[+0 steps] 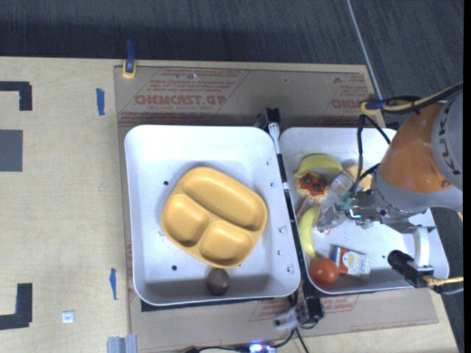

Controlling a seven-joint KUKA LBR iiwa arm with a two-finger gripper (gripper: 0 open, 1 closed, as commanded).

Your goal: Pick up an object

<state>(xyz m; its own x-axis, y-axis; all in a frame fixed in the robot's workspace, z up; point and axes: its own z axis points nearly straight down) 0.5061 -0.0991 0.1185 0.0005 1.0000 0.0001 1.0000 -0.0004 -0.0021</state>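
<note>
We see the fingers (333, 213) low in the right bin (434, 256), but glare and clutter blur them, so we cannot tell how wide they stand or whether they grip anything. Just left lies a banana (306, 230), another banana (319, 163) beyond, a tomato (323, 271) and small carton (352, 260) nearer us. Far left, the left bin (147, 197) holds a yellow tray (213, 215) and a brown ball (218, 281).

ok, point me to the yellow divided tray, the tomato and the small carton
yellow divided tray (213, 215): camera view, left bin, on its middle ridge.
tomato (323, 271): camera view, right bin's near edge, centre of the red skin.
small carton (352, 261): camera view, beside the tomato, on its printed face.
</note>
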